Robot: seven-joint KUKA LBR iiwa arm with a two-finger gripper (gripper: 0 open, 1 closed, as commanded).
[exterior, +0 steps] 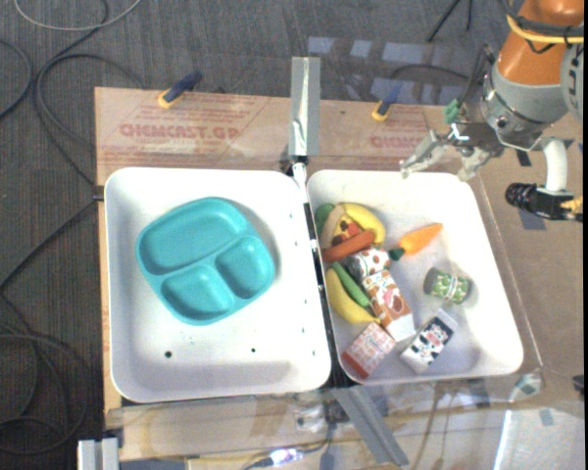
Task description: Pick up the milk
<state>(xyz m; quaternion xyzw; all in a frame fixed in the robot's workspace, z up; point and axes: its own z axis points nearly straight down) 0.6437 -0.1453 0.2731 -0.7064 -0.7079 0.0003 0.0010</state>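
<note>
Claw hangs over the far rim of the right bin, fingers spread wide, nothing between them. Grey arm comes in from the upper right, orange band above the wrist. Down in the right bin, the milk lies at the near side, a small white carton with black patches, tilted, well apart from the claw. Just left of it sits a red box, nearly touching. Farther in, a patterned carton leans against a banana, with a green pepper across it and a sausage on top. A carrot points right, and a green can sits alone near the right wall. Over in the left bin, a teal plate with three sections rests toward the far side
</note>
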